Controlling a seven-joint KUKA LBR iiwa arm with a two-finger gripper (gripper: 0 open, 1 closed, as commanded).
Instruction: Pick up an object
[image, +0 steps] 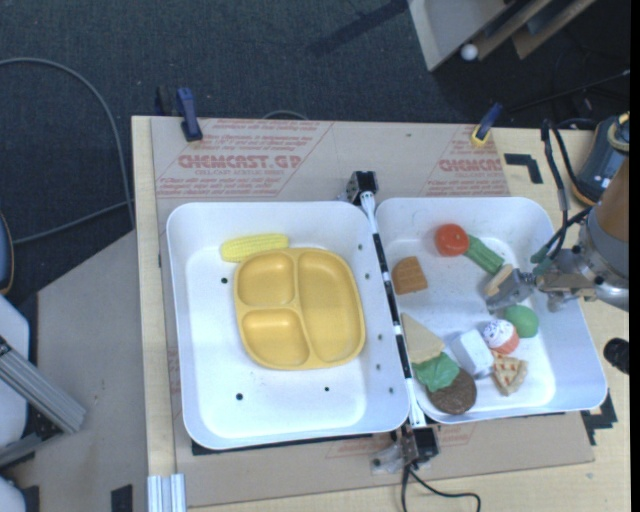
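Now jaws (497, 288) low in right bin (575, 375), near green ball (522, 322).

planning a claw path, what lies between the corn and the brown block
In the camera view, between the corn and brown block lie the yellow tray's top edge and the bins' divider.

plate (298, 305) in left bin (190, 300), corn (255, 245) behind.

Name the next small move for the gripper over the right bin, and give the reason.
Probably a short descent. The two-finger gripper hangs over the right white bin, nothing visibly between its fingers, beside the long green toy vegetable and just above the small round green toy. Lowering onto one of these looks like the nearest pick.
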